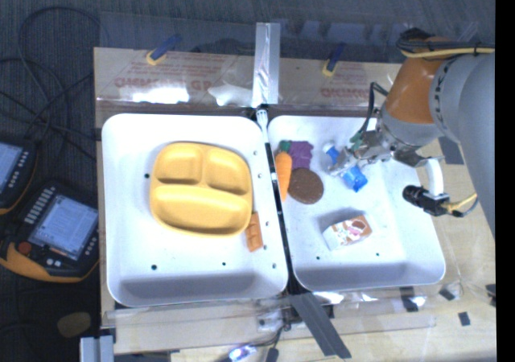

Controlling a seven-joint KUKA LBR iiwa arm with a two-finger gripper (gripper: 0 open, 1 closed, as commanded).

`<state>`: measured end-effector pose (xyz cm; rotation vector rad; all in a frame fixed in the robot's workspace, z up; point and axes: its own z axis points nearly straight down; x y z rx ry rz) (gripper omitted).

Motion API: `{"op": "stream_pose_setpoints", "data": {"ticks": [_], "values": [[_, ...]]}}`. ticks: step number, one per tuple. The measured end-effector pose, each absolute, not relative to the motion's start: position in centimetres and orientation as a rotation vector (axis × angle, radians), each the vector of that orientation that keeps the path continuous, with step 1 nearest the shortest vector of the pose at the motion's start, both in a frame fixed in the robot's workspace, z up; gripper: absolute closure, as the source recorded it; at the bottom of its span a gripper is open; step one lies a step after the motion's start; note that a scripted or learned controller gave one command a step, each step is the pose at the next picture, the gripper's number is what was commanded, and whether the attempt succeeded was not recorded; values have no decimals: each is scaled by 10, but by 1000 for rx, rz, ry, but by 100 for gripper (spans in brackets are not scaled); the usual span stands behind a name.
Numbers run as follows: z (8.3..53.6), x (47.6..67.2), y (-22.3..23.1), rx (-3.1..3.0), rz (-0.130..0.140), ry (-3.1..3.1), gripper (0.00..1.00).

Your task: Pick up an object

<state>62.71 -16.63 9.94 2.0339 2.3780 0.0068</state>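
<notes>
Gripper (354, 161) low in right bin (418, 264), over blue object (355, 179). Jaws' state: cannot tell. I'd centre on it, descend straight.

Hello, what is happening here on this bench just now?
A grey robot arm with an orange band reaches in over the right bin. Its gripper is low among small blue objects near the bin's back. Nothing is visibly lifted. The left bin holds a yellow divided tray.
</notes>
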Motion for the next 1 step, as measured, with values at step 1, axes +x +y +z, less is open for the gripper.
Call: {"op": "stream_pose_setpoints", "data": {"ticks": [1], "values": [[197, 658, -121, 2015, -3, 2410, 100]]}}
